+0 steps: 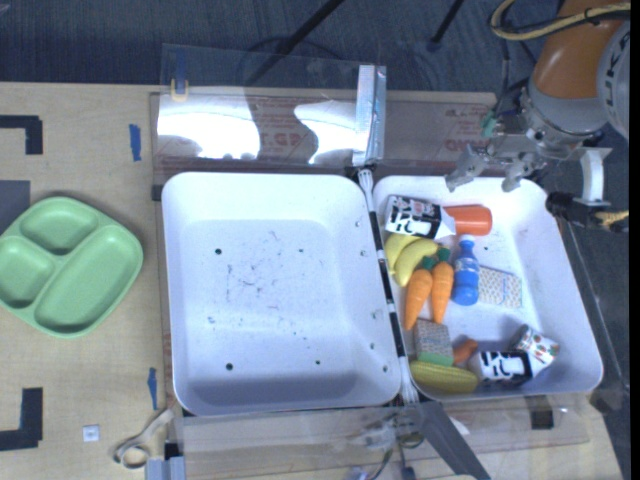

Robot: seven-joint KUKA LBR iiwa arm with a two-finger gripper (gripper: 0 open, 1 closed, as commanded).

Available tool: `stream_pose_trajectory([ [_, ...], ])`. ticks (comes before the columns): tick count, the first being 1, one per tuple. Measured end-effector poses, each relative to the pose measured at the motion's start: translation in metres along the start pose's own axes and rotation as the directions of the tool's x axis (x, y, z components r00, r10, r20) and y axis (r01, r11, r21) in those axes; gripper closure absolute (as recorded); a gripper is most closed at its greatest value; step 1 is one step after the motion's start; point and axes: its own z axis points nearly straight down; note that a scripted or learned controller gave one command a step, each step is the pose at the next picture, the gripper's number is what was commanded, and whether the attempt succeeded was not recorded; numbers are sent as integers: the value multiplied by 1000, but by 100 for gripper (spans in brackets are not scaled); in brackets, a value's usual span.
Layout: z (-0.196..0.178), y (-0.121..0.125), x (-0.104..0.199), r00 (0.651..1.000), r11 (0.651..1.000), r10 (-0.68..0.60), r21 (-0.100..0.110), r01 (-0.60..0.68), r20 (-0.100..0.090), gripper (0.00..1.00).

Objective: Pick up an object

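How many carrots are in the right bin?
2. One carrot lies beside the bananas; the other carrot lies right next to it, against the blue bottle. More could be hidden under the pile.

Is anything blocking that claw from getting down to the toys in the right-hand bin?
Nothing visible does. The gripper hangs over the right bin's far edge, with open space between it and the orange bottle and the bananas below.

The arm point(585, 63) showed a rounded orange band above a grey wrist section, with yellow and black cables looped beside it. Its gripper point(493, 171) was grey metal with 2 slim fingers, and small green marks sat near the mount.
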Motion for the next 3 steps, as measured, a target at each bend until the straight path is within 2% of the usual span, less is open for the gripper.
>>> stream_pose_trajectory([
  [1,110,3,-29,977,977,-213,-2,213,1,0],
  [2,129,-11,-45,979,979,-202,-6,202,2,0],
  [3,120,-11,-45,980,980,-200,1,200,-2,100],
])
